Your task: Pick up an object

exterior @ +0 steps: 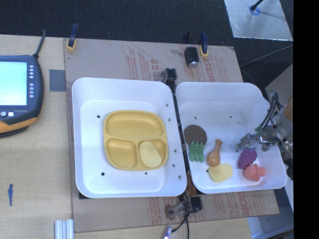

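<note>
Sitting at the bench's left edge, a handheld control pendant (17, 93) with a pale screen is resting on the wood, partly cut off by the frame. A cardboard sheet (149, 54) is lying under 2 white bins, held at its far edge by blue clamps (73, 38).

The left bin (84, 133) is carrying a yellow divided tray (134, 139) near its middle, 3 compartments, with a pale yellow oval piece (151, 155) lying in the tray's near right compartment.

The right bin (219, 96) is holding the toy food along its near edge. Going left to right: a brown round piece (195, 133) is lying close to the bin's left wall, touching a green ridged piece (197, 152) just in front of it. A tan drumstick (215, 155) is lying tilted beside the green piece. A pale yellow piece (221, 173) is sitting just in front of the drumstick, close to the near wall. A purple grape bunch (246, 158) is lying toward the right wall, with an orange-pink piece (254, 173) touching its near side, in the near right corner.

The gripper (247, 141) is reaching in over the right wall, its fingers hanging just above the grape bunch's far edge. Fingers are looking slightly apart, nothing between them. Grapes are sitting on the bin floor, not lifted.
</note>
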### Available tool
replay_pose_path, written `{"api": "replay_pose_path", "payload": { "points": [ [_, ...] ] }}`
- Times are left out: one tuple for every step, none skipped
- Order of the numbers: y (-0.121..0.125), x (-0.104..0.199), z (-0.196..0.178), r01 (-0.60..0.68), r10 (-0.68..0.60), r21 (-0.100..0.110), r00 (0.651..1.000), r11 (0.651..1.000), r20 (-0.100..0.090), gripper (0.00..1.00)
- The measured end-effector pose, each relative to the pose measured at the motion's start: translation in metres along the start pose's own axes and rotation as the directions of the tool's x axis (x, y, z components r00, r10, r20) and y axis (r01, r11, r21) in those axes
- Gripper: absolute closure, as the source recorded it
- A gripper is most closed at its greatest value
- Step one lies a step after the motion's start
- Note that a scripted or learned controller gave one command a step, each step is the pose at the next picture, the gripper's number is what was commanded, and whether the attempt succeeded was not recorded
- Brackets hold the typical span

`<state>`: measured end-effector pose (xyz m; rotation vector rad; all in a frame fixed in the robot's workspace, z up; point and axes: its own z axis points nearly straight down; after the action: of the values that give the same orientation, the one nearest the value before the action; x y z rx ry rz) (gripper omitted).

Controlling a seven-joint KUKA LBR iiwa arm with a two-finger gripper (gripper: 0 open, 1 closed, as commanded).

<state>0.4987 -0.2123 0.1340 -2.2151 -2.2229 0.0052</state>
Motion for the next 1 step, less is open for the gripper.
{"api": "replay_pose_path", "payload": {
  "points": [
    [-0.0228,0.0254,0.0429,0.000,0.000,-0.001,1.000,1.000,-0.001,0.00]
  ]
}}
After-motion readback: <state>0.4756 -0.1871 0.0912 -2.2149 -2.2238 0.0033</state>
